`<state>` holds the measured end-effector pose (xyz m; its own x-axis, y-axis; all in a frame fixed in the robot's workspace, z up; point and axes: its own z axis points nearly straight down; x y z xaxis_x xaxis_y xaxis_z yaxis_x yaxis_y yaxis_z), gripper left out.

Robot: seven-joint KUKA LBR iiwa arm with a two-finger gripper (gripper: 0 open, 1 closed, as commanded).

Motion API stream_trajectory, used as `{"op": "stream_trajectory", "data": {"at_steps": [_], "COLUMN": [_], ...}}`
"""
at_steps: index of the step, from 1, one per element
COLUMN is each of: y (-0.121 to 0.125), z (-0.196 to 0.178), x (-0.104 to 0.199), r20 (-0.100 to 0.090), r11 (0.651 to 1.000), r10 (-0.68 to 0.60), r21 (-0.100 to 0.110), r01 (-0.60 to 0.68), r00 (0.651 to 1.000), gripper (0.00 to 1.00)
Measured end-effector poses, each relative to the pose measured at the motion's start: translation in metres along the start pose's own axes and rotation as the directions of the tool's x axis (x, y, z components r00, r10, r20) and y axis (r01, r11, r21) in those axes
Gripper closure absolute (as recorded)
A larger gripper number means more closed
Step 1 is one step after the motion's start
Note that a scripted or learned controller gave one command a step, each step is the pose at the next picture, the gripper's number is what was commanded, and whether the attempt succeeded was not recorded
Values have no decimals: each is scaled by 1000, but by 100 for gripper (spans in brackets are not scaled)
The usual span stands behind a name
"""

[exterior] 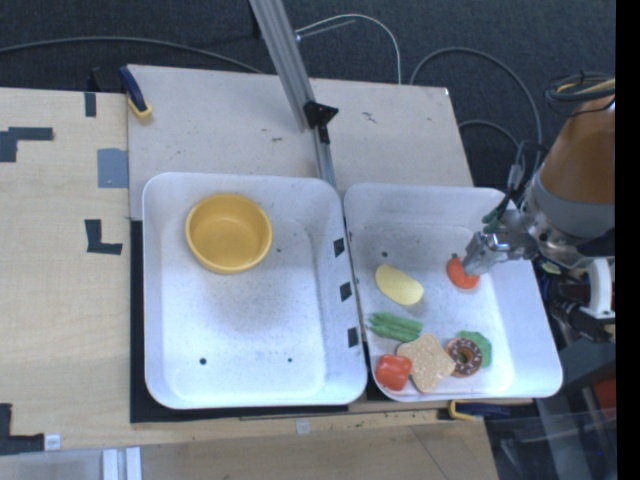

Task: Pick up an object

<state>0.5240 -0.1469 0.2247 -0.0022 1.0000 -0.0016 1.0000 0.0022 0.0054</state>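
The gripper (478, 258) is reaching down into the right bin (430, 206), near that bin's right edge. It is sitting right at a small orange-red piece (463, 275). I cannot tell whether it is holding the piece. The piece is peeking out at the lower left of the gripper. It is too small and too hidden to say which way it is pointing.

Going outward, one yellow lemon (399, 286) is lying near the middle of the right bin, with its long side running from upper left to lower right. One green bean pod (395, 325) is lying below it, slanting the same way. Along the front edge, one red pepper (393, 371), one slice of bread (430, 362) and one donut (464, 355) on a green leaf are crowding together.

One yellow bowl (229, 232) is sitting upright in the left bin (250, 368), toward its back left corner.
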Motion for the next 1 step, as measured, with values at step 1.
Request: {"op": "stream_trajectory", "data": {"at_steps": [1], "y": [1], "z": [-15], "x": [0], "r20": [-1], "r11": [1000], "r10": [0], "r21": [5], "r01": [0], "r00": [1000], "gripper": [100]}}
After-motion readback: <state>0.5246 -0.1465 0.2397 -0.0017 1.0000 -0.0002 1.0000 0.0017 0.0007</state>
